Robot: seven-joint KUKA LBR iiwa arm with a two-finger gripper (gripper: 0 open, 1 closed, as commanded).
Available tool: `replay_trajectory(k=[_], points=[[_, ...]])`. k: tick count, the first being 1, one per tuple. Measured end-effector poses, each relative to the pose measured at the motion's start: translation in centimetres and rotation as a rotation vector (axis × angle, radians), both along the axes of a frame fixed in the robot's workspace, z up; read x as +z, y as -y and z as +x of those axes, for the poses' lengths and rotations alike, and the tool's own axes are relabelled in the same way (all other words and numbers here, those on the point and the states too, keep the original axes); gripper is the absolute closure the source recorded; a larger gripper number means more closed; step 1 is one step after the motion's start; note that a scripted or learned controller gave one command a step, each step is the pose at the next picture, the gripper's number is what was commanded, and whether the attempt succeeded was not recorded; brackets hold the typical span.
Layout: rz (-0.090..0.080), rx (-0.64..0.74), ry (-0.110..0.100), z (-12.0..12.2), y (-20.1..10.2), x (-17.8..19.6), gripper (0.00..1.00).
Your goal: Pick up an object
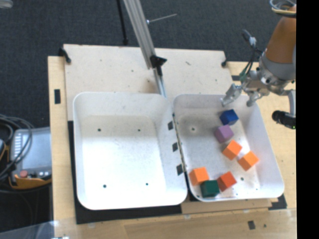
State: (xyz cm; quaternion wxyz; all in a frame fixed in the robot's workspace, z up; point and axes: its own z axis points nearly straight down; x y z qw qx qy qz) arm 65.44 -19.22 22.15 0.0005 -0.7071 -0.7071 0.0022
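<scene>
My gripper [241,97] hangs above the back rim of the right bin [264,133], its two grey fingers spread apart with nothing between them. Just below it in the bin lies a blue cube [229,117], then a purple cube [224,133]. Further forward are an orange cube [232,149] and another orange cube [248,160]. Near the front wall sit a third orange cube [200,175], a dark green cube [210,188] and a red-orange cube [227,180].
The left bin [124,148] stands beside the right one, sharing a middle rim. A slanted aluminium post [142,29] rises behind the bins. The bench edge runs along the front, and a cable and box lie at far left.
</scene>
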Motion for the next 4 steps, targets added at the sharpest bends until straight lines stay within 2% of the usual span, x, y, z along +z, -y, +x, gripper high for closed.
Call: replay_trajectory(k=[1, 2, 3, 4], points=[[0.001, 0.004, 0.000, 0.4, -0.5, -6.0, 0.00], [-0.004, 0.001, 0.021, 0.8, -0.3, -8.6, 0.00], [-0.007, 0.002, 0.025, 0.9, -0.2, -7.6, 1.00], [0.001, 0.002, 0.010, 0.9, 0.0, -3.1, 1.00]])
